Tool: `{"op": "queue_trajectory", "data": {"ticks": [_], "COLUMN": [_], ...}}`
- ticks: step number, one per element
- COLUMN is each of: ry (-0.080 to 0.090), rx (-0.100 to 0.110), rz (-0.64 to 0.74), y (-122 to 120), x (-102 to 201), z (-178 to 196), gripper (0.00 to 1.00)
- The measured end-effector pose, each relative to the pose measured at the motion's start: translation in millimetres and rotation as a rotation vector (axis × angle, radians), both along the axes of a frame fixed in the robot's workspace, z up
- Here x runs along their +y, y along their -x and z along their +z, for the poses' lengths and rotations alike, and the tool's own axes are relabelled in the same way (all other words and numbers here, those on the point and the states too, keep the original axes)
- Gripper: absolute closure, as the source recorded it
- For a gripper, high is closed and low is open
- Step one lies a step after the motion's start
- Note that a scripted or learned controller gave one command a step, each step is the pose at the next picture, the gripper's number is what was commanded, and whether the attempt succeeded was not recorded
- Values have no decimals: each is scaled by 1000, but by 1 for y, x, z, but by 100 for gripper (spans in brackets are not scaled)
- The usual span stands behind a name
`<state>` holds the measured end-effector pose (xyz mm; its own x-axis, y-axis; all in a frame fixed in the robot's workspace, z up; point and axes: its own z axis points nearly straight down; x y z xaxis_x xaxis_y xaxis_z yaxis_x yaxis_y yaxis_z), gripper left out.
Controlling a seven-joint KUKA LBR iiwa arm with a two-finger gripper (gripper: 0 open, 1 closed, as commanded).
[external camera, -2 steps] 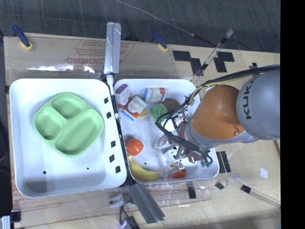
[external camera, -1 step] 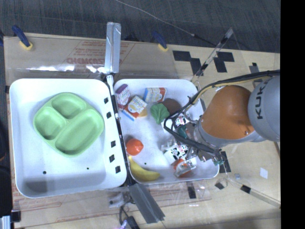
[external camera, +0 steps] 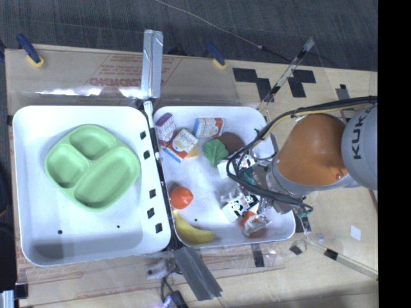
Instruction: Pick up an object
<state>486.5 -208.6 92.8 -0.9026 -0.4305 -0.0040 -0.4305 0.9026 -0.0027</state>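
The pincer (external camera: 247, 204) is lowered into the right bin's (external camera: 212, 115) near right corner over a cluster of small items, its grip impossible to tell.

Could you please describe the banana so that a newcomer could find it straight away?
Look in the right-hand white bin, at its near left corner. The banana lies there, just below a red-orange tomato. It is the only long, curved yellow thing in that bin.
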Motion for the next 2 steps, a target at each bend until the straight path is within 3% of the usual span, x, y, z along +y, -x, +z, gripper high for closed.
{"op": "queue_trajectory", "data": {"ticks": [1,2], "ry": [0,5], "rx": [-6,-4], "rz": [8,-102], "y": [-3,-37], "x": [2,101], "z": [11,1], "gripper": [100,100]}}
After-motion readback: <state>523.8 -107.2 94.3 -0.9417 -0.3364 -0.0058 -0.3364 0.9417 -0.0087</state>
